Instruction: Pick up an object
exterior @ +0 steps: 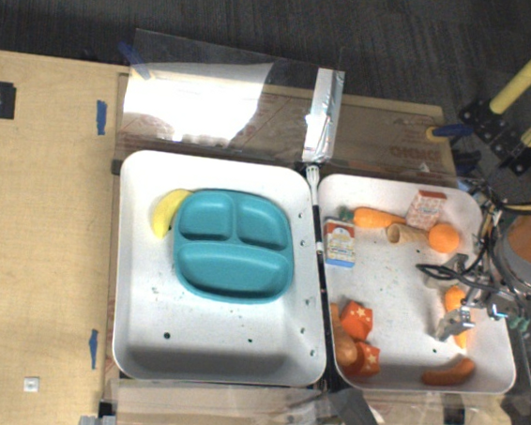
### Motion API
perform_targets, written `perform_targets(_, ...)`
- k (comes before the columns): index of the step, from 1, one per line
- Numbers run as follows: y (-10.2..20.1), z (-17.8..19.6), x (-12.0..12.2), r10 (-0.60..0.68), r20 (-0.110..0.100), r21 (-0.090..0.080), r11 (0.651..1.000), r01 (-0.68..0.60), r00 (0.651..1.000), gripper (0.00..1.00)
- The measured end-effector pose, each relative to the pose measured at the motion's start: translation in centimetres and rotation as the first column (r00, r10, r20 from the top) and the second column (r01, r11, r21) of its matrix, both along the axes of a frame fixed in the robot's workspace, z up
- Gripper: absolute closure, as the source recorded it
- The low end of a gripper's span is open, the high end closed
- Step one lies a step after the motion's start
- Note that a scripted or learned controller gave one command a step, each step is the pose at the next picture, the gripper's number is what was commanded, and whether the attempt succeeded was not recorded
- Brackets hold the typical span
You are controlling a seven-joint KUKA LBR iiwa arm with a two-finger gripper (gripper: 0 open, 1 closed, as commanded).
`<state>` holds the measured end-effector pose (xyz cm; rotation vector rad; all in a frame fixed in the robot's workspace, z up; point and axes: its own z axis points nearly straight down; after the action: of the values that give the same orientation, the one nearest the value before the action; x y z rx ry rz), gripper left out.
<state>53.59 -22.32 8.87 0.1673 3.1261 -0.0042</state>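
My gripper hangs low over the right side of the right bin, at the end of the arm's wrist. Directly beneath and around it lies an orange piece, partly hidden by the gripper. Other items in this bin are a carrot, a round orange, a small white and red carton, a pink carton, a red toy and a brown sausage. Nothing is visibly lifted.
The left bin holds a teal divided plate with a yellow banana tucked at its left. More red and brown pieces sit at the right bin's front left corner. Black cables trail over the right bin.
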Motion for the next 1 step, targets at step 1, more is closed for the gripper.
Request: perform_targets(1,-0.02,1.38,0.42,0.001,0.015,-0.005,1.0,-0.001,1.0,1.0)
